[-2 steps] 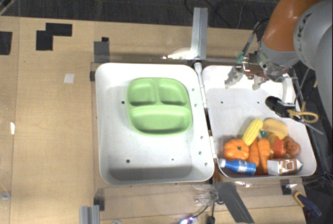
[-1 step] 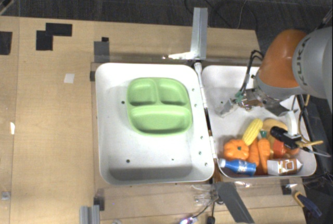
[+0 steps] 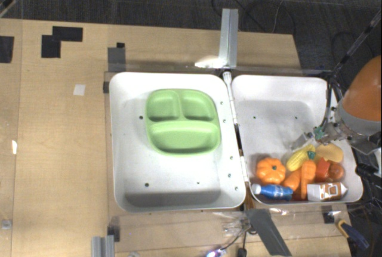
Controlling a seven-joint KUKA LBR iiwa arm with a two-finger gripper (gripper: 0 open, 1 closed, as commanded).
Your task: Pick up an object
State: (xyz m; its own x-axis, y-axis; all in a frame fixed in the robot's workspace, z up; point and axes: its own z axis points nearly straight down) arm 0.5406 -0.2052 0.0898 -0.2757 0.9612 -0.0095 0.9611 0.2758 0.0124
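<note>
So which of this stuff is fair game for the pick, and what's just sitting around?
For the pick, all in the right bin, near corner:
- gripper, low over the pile
- orange pumpkin
- yellow corn
- carrot
- blue and white bottle
- small carton

Lying about:
- green divided plate, alone in the left bin

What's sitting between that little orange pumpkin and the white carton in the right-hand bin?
In the camera view, orange carrots stand between the pumpkin and the white carton, and a blue-and-white bottle lies just below that stretch.
</note>
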